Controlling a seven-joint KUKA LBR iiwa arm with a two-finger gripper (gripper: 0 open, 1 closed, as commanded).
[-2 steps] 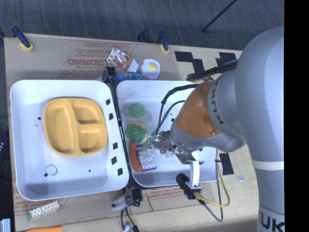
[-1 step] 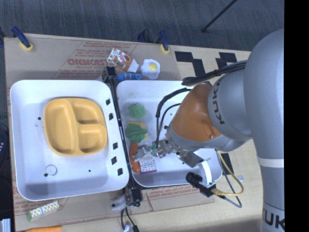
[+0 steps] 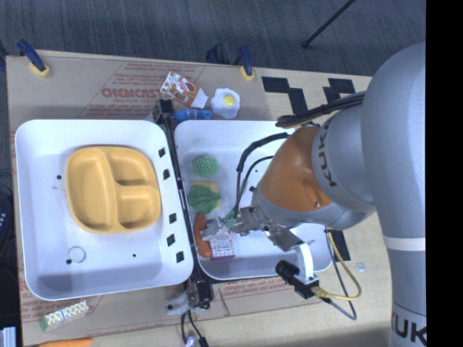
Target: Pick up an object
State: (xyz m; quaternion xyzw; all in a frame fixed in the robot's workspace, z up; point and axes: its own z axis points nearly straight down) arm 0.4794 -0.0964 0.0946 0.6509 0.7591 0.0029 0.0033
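I reach in from the right over the right bin [image 3: 289, 130], my orange band bent low above it. My claw [image 3: 230, 226] sits down near the bin's left wall, over a clutter of small things. I cannot tell how the claw stands; the wrist hides it.

Just under the claw lies a small printed pack [image 3: 221, 246], with an orange carrot [image 3: 201, 236] beside it along the wall. Above them is a green leaf [image 3: 205, 197], and farther up a green ball [image 3: 205, 166], apart from the leaf.

The left bin [image 3: 43, 215] holds a yellow tray [image 3: 113, 188] with compartments.

On the bench behind the bins are a small carton [image 3: 178, 87], a blue thing [image 3: 192, 113] and a white-and-yellow egg [image 3: 226, 102]. A wrapped sweet [image 3: 65, 315] lies in front of the left bin.
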